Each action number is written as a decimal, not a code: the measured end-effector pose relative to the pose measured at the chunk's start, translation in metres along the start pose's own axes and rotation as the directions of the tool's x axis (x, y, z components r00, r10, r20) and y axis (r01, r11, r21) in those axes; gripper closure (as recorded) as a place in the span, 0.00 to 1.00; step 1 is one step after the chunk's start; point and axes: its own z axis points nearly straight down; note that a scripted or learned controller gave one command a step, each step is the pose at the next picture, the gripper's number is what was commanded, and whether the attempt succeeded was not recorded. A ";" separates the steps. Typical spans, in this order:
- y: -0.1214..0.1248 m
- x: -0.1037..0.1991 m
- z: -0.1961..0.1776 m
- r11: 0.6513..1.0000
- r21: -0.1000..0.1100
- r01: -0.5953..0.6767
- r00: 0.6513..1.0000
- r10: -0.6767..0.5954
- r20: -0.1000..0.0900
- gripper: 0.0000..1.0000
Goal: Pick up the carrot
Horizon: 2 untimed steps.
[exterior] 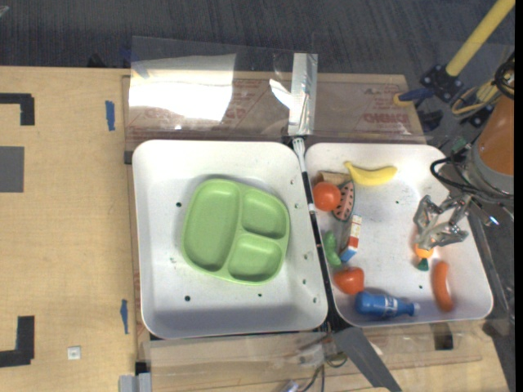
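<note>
Left bin [155, 219] — shallow, white, holding one light-green moulded plastic tray [237, 229] with three compartments. Nothing here bears on the task.

Right bin [392, 158] — shallow, white, crowded along its left wall: a red-orange tomato-like ball [326, 196], a watermelon-slice toy [346, 202], a small striped block [353, 237], a green piece [332, 248], a second red ball [349, 279]. A yellow plastic banana [371, 172] lies near the top wall; a blue plastic bottle [382, 305] lies on its side near the bottom wall.

Metal two-finger gripper [426, 239] — low over the right side of the right bin; its fingers [422, 219] look splayed apart, nothing seen between them. A small orange-and-green scrap [422, 259] lies just below the tips.

Orange carrot [442, 285] — smooth, elongated, lying nearly upright in the view, close to the bin's right wall, just below and right of the gripper, apart from it.

Risks, as judged — the gripper closes on the small scrap instead of the carrot; the wall crowds one finger; the rounded carrot rolls or squirts out of a narrow pinch.
</note>
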 end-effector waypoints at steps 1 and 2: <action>-0.013 0.037 -0.022 0.940 -0.002 0.341 0.940 -0.341 -0.001 1.00; -0.012 0.014 0.099 0.979 -0.001 0.206 0.979 -0.206 -0.001 1.00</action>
